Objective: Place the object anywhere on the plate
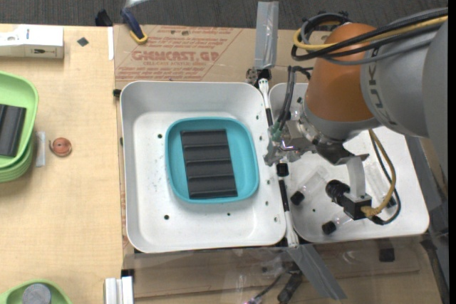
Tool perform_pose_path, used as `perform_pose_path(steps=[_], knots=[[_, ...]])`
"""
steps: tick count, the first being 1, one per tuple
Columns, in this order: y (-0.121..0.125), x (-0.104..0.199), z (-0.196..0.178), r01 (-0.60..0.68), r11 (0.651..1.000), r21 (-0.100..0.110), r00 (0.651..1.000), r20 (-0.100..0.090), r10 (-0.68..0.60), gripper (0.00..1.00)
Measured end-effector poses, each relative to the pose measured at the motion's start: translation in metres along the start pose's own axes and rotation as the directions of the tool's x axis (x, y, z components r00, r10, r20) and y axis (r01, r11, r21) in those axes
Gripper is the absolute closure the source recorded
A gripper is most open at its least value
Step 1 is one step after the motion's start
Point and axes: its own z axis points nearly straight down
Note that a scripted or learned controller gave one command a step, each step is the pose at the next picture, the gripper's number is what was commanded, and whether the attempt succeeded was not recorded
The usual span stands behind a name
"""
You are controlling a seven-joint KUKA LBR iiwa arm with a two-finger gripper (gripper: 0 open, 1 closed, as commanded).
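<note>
Two shallow white bins, glossy plastic, rounded corners. gripper point(288, 147) sits over the wall between them, at the left edge of the right bin point(406, 213), tucked under the orange wrist band. Its opening is hidden from this angle, so wide or narrow is not readable.

object point(208, 164): black rectangular slab, matte, four ribbed bars across the top. It lies flat on the plate point(173, 160), roughly centred, long side running near-far.

Plate is teal, rounded-square, smooth, with a raised rim. It rests mid left bin point(142, 181).

Right bin, near side: small black piece point(298, 197) and second black piece point(328, 227), apart from each other.

Printed cardboard sheet point(178, 53) lies flat beyond the left bin.
</note>
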Motion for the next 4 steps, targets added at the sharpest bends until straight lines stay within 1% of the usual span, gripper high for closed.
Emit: perform_pose_path(steps=[1,2,3,4], knots=[[0.0,0.0,0.0,-0.001,1.0,0.0,1.0,0.0,0.001,0.0],[0.023,-0.058,-0.012,0.006,1.0,-0.001,1.0,0.001,-0.006,0.0],[0.021,-0.13,-0.061,0.024,1.0,-0.002,1.0,0.001,-0.024,0.0],[0.062,-0.191,-0.196,0.063,0.998,-0.002,0.998,0.002,-0.063,0.0]])
